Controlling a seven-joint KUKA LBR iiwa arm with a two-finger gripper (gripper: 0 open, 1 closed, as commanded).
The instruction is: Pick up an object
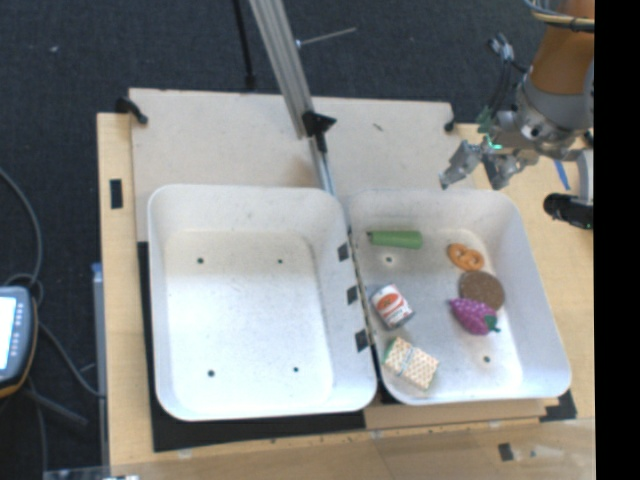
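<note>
My gripper (478,169) hangs above the far right corner of the right bin (530,268), open, with nothing between its fingers. Below it in that bin lie a green cucumber-like stick (394,238), an orange pretzel (465,257), a brown round cookie (482,289), a purple bunch of grapes (472,315), a small red-and-white can (391,306) and a tan checked box (411,363). The gripper is apart from all of them, closest to the pretzel.
The left bin (250,298) sits beside the right one. A slanted metal rail (285,58) rises from between the bins at the back. The grey arm with its orange band (560,48) enters from the upper right.
</note>
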